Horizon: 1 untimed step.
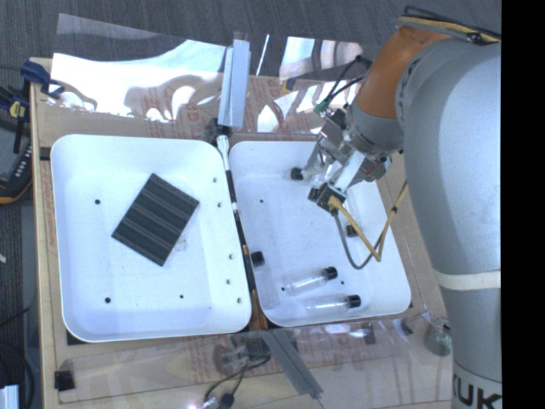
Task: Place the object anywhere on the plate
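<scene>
A dark ribbed rectangular plate (156, 219) lies flat and turned at an angle in the left bin (77, 305). Two clear tubes with black caps lie near the front of the right bin (272, 313): one (311, 280) slightly further back, the other (330, 303) by the front wall. My gripper (326, 167) hangs over the back part of the right bin, well apart from both tubes and far right of the plate. A small black piece (296, 174) sits just left of the gripper.
Another small black piece (257, 259) lies near the right bin's left wall. The ridge between the two bins (236, 220) runs front to back. A metal rail (233, 83) stands behind the bins. The arm's big grey body (451, 160) covers the right side.
</scene>
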Available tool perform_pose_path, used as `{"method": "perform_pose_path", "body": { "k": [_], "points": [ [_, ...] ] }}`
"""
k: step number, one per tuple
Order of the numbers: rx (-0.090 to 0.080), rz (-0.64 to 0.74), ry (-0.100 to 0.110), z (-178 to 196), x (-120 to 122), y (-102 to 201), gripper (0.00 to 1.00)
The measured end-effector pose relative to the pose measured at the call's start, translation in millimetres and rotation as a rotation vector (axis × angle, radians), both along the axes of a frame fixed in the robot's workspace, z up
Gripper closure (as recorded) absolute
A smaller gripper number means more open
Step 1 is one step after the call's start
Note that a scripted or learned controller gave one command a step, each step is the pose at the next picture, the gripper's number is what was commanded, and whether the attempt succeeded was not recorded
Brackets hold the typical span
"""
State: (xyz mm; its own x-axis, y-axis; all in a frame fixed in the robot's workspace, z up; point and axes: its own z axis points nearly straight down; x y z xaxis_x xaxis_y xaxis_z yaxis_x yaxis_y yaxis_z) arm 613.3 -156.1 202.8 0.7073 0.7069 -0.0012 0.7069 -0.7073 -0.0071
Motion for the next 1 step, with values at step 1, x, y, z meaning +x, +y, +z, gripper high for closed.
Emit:
{"method": "perform_pose_path", "body": {
  "k": [1],
  "points": [
    [-0.003,-0.256,-0.003,197.9,-1.1,99.7,1.0]
  ]
}}
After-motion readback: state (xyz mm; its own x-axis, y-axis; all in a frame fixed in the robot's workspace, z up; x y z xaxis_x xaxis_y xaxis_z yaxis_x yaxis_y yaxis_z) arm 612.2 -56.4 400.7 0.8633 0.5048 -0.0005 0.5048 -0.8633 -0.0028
